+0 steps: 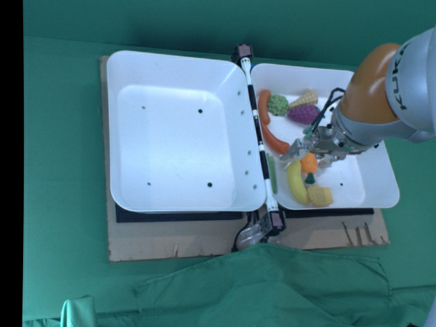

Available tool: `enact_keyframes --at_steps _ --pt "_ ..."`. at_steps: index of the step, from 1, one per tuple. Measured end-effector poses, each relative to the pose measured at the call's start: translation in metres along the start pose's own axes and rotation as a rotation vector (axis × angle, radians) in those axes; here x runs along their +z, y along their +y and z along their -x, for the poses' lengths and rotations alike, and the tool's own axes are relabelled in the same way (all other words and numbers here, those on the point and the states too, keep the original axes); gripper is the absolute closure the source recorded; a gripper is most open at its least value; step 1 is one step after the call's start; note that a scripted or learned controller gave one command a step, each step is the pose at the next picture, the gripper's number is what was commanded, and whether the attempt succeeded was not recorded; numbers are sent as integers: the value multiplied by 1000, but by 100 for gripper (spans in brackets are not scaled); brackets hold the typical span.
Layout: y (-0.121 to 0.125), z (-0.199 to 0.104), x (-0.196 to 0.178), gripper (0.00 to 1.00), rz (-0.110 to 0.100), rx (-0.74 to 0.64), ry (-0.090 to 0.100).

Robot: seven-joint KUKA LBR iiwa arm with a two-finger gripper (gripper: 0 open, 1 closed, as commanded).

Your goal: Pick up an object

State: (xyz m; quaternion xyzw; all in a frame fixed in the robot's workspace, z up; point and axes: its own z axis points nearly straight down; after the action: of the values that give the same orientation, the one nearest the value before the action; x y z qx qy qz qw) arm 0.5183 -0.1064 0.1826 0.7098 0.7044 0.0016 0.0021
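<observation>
My gripper [310, 158] is low in the right bin [371, 182], reaching in from the right. It is open, and its fingers [295, 152] straddle a small orange carrot [309, 163] that lies on the bin floor. Just below the carrot are a yellow banana [296, 184] and a yellow lumpy piece [320, 196]. A red chili [270, 129] curves along to the gripper's left. Further back sit a green broccoli piece [277, 104], a corn cob [304, 99] and purple grapes [304, 114].
The left bin [178, 133] lies beside the right one, split from it by a black-and-white divider bar [257, 131]. A thin green bean [273, 174] lies against the right bin's left wall. Green cloth [272, 288] is bunched at the front of the bench.
</observation>
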Motion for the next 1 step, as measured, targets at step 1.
enact_keyframes --at_steps 1 --pt "3 1 -17 100 12 0 -4"
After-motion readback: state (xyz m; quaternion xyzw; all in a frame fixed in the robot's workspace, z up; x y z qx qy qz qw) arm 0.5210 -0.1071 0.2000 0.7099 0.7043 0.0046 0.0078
